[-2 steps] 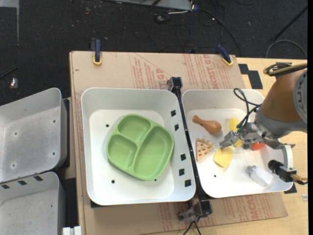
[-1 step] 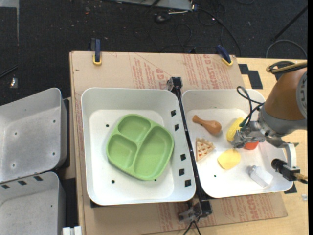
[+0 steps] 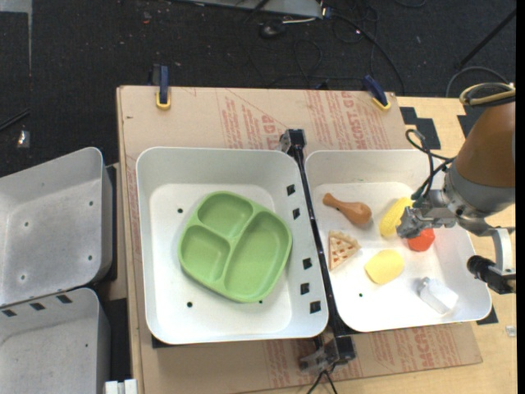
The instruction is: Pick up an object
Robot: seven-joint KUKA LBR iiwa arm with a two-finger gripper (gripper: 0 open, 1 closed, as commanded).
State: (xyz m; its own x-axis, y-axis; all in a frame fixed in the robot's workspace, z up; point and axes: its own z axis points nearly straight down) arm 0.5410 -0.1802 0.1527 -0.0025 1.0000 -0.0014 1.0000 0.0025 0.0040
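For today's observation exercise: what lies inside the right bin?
Right bin holds a drumstick, pizza slice, two yellow pieces, a clear item and a red thing, partly covered by the gripper.

A single fixed camera looks down at a slant on my bench (image 3: 213,109), taking in both white bins (image 3: 156,245) side by side from a middling height; my arm (image 3: 492,158) enters from its right.

Grey arm (image 3: 480,194), orange band above wrist, black cable looped alongside, grey claw (image 3: 410,222).
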